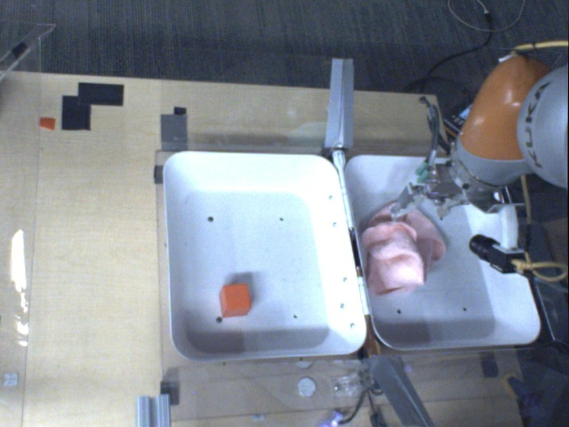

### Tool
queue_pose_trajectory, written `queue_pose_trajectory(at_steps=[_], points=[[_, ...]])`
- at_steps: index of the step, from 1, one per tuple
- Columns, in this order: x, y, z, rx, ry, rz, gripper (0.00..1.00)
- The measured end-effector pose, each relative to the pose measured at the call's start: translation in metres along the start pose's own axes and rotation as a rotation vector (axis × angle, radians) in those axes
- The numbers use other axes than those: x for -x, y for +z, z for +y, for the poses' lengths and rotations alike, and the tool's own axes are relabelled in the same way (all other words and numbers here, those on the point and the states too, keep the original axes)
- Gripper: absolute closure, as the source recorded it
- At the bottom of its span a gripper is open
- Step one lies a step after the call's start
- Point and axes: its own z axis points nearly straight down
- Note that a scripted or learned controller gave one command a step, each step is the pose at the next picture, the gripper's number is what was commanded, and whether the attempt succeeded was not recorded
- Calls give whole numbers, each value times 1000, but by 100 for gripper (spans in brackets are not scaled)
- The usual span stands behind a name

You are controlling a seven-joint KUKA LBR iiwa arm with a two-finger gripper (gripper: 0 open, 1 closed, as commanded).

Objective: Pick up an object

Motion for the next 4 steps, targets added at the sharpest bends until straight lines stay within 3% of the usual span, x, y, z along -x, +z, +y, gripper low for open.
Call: queue_pose_trajectory(at_steps=[1,2,3,4], points=[[16,54,-3,17,-192,-4,0],[31,54,-11,19,-222,-3,0],[-20,54,-6,21,-290,-6,0],[-54,-42,-11,12,-275,-3,0]])
